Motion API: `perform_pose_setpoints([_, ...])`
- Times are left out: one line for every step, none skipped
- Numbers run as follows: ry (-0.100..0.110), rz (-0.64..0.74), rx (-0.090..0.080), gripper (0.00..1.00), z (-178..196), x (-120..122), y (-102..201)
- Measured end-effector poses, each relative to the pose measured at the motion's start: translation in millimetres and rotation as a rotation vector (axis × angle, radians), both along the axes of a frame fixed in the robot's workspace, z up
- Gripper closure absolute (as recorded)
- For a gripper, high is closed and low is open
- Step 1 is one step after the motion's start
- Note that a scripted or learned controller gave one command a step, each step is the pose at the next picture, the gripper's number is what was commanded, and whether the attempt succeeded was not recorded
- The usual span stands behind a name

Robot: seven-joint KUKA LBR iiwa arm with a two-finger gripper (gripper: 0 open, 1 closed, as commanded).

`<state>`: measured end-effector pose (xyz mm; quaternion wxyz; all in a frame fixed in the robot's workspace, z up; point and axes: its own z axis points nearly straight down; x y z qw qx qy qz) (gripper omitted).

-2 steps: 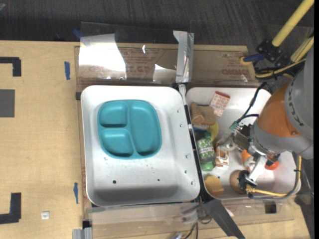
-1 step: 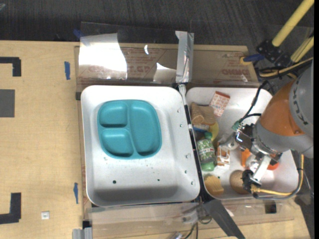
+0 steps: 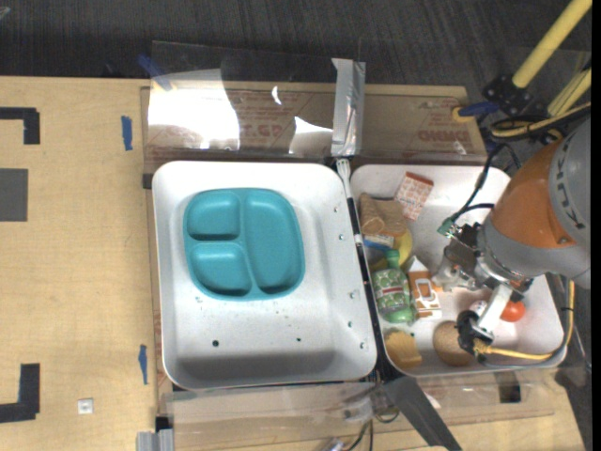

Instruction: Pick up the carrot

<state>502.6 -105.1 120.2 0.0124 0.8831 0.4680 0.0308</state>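
Seemingly, in the right bin, the arm covers most of the carrot.
Orange nub shows just beside the wrist, toward the bin's right wall, back from the jaws along the arm; long axis and pointing too hidden to call. Jaws' opening: cannot tell.

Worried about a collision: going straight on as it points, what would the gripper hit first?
The gripper aims down; likely the bin floor beside the small box, though depth is unclear.

Dark carpet floor behind a pale wooden bench — blue tape strips.
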Motion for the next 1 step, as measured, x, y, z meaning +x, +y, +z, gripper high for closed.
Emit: perform_pose_setpoints([0.052,0.203,-0.021,1.0,-30.6,11.7,6.7])
